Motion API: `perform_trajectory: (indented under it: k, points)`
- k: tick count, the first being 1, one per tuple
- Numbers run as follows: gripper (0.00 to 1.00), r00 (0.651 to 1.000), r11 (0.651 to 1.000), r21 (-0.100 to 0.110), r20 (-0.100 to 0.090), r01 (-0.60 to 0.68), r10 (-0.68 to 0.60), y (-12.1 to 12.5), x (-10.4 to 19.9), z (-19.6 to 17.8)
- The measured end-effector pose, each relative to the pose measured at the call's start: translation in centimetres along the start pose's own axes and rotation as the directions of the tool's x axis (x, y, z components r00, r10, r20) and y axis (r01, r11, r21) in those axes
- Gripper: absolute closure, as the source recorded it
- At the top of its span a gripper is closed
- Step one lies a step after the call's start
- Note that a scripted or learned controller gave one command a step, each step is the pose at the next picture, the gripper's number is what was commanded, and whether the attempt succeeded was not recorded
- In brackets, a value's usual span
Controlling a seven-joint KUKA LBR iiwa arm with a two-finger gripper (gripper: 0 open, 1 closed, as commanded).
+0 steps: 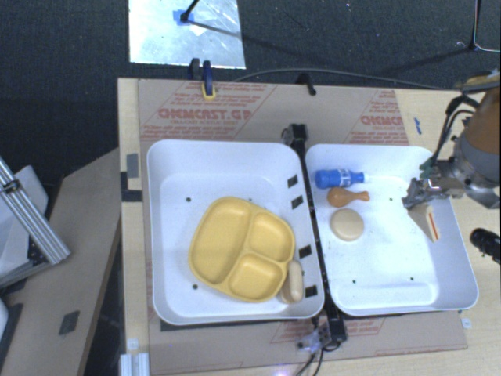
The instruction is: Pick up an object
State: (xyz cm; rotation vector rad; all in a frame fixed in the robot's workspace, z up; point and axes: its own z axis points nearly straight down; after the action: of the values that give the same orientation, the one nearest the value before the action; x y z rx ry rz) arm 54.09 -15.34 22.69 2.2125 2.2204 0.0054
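The claw point(419, 193) hangs over the right-hand edge of the right bin point(391, 292), at the end of the grey arm point(477, 159). How far it is open cannot be told from the camera view, and nothing is visible in its grasp.

Candidate objects, located relative to the claw:

- Orange-and-white stick point(431, 224) — just below the claw, lying against the bin's right wall. Nearest item.
- Round beige piece point(347, 225) — to the claw's left and slightly below.
- Tan drumstick-shaped toy point(346, 197) — to the claw's left, at about the same level.
- Blue bottle point(338, 178) — to the left and slightly above, lying on its side.
- Yellow divided tray point(241, 247) and a pale bread-shaped piece point(293, 280) touching its rim — far left, in the left bin point(176, 210).

Step in hand, as judged: approach — no object is secured yet. The next move calls for choosing a target, centring the claw above it, then descending. The stick's position against the wall leaves little clearance on one side; the round piece sits in open floor and likely offers easier access.
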Motion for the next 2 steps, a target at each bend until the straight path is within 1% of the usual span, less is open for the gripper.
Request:
perform_trajectory:
  k: [1,2]
  points:
    - [1.0,1.0,1.0,0.002,-0.001,0.001,-0.001,0.2,0.0,-3.3]
    - [1.0,1.0,1.0,0.005,-0.004,0.006,-0.006,-0.4,5.2,-3.3]
